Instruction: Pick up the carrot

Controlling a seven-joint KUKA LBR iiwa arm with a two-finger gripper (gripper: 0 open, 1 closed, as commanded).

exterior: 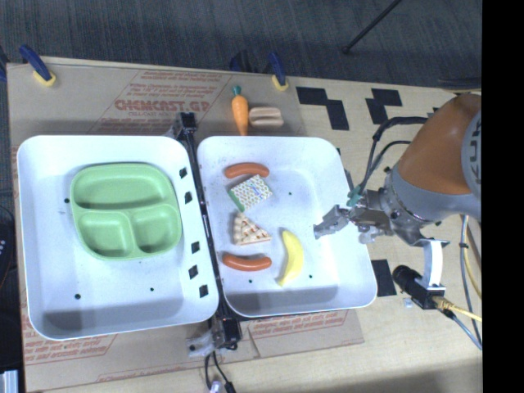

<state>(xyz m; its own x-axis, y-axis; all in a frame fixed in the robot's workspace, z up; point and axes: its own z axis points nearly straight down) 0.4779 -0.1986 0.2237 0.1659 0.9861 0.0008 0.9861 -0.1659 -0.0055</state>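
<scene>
The carrot (239,113), orange with a green top, lies on the cardboard just behind the right bin's far rim, outside both bins. My gripper (330,223) hangs low over the right side of the right bin (327,158), pointing left. It is well in front and to the right of the carrot and touches nothing that I can make out. Nothing shows between its tips.
A small bun-like toy (265,119) sits right beside the carrot. In the right bin lie two sausages (246,170) (246,262), a patterned block (250,192), a waffle wedge (248,232) and a banana (290,257). The left bin holds a green divided plate (127,209).
</scene>
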